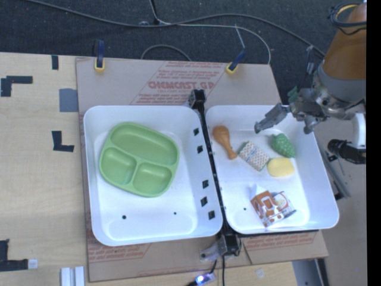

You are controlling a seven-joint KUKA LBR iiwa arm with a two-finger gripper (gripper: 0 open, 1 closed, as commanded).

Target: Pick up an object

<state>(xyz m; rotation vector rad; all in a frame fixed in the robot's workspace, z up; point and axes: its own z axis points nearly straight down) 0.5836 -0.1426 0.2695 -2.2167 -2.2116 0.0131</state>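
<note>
At the far left of the frame the pale wooden worktop (36,177) carries a few dark tape marks. A brown cardboard sheet (172,85) lies on it toward the middle, held at its upper edge by two yellow-and-blue clamps (99,57), and both bins rest on this sheet.

The left bin (101,225) sits left of centre and holds a green divided tray (139,158), lying flat in the bin's upper half with its three compartments facing up.

The right bin (315,210) touches it along a dark middle seam. In its upper left lies a brown toy drumstick (224,140), then just right of it a small patterned packet (254,155). Further right, a green bumpy toy vegetable (283,145) sits just above a yellow lemon-shaped piece (280,167), the two nearly touching. Lower in the bin, apart from the rest, lies a red-and-white wrapper (271,207).

The jaws (269,119) hang over the right bin's upper edge, above and left of the green vegetable, with nothing between them; whether they are spread or pressed together I cannot tell. The grey arm (333,88) with its orange band reaches in from the upper right.
</note>
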